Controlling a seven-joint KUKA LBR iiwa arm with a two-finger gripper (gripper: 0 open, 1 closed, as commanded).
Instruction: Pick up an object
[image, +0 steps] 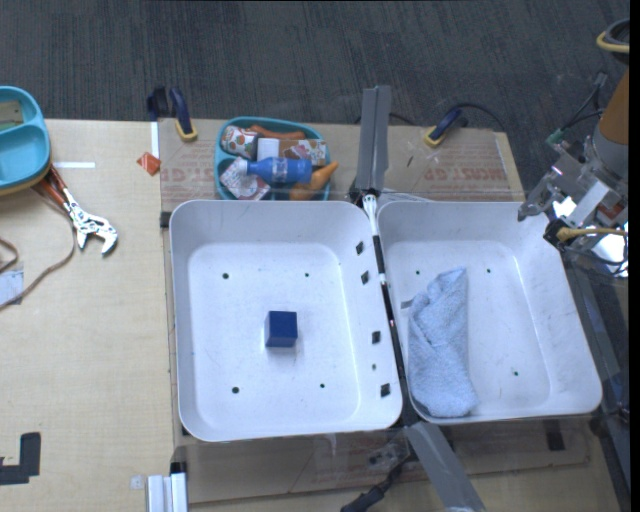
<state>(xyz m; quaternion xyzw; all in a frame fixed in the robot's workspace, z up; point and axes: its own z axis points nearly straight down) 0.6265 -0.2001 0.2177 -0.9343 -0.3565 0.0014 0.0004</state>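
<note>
Inside the left bin (190, 300) sits a blue cube (282, 329); the right bin (540, 330) holds a cloth (443, 345).

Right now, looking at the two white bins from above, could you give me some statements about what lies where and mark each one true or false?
1. The blue cube lies in the left bin. True.
2. The light blue cloth lies in the same bin as the cube. False: it lies in the right bin, near that bin's left wall.
3. The gripper is holding the cube. False: it sits at the right bin's upper right corner, far from the cube, with nothing seen in it.
4. A small teal tray of mixed items stands behind the left bin. True.
5. A wrench lies inside the right bin. False: it lies on the wooden bench, left of both bins.
</note>
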